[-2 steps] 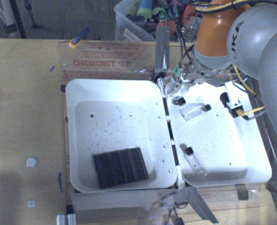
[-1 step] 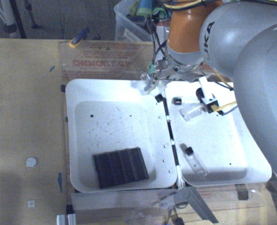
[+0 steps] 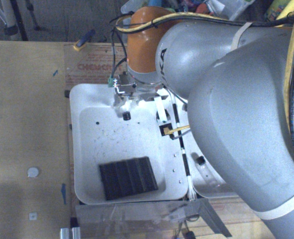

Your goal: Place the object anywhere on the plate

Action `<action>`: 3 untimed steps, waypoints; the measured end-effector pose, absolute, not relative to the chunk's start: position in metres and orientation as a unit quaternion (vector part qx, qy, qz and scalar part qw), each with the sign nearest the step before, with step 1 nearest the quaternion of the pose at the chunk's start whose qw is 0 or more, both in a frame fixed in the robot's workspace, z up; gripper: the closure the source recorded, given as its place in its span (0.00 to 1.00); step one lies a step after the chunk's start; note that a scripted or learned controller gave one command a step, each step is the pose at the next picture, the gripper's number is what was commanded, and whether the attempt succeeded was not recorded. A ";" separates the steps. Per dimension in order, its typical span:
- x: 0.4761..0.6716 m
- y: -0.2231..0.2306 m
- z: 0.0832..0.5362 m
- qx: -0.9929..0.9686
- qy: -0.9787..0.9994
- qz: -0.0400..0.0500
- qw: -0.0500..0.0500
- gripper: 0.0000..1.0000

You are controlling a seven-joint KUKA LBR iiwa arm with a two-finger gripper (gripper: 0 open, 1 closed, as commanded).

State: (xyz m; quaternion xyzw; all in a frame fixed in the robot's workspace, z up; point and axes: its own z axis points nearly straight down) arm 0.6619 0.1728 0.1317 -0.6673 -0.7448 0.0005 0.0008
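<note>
Over the white bin's (image 3: 87, 148) far end hangs the tool (image 3: 125, 108).

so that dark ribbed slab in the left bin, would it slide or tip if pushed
The dark ribbed slab lies flat and low on the bin floor, so it probably slides rather than tips. Its straight edges suggest stiffness. The ribs may offer some grip.

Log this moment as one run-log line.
arm: over left bin, far end | gripper: low near far wall | dark ridged slab: flat at near end, apart from gripper
</note>
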 end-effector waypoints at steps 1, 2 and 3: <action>0.669 0.207 0.114 -0.587 -0.809 0.000 0.000 1.00; 0.667 0.210 0.208 -0.431 -0.902 -0.002 -0.002 1.00; 0.661 0.219 0.189 -0.364 -0.931 0.000 0.001 1.00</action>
